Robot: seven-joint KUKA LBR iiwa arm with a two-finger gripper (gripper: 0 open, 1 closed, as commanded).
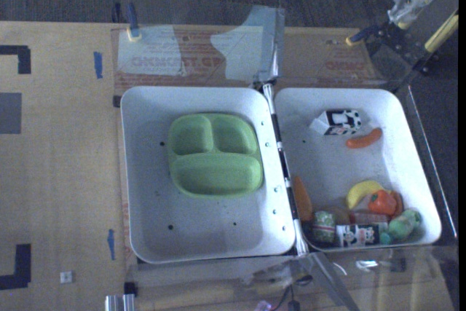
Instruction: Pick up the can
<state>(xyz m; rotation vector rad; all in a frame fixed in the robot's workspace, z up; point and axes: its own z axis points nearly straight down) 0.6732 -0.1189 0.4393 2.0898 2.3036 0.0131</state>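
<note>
Along the near wall of the right bin [424,156]: the can [354,234], white-labelled, lying on its side, wedged among green toy pieces [404,223]. Just behind, an orange pepper [384,202] touching a banana [362,191]. Further back, well apart from that heap, an orange sausage [362,138] beside a cow-patterned milk carton [336,121]. Over in the left bin [145,229], a green divided plate [215,154]. Far right, beyond both bins, the gripper [405,7], too blurred to tell whether wide or narrow.
</note>
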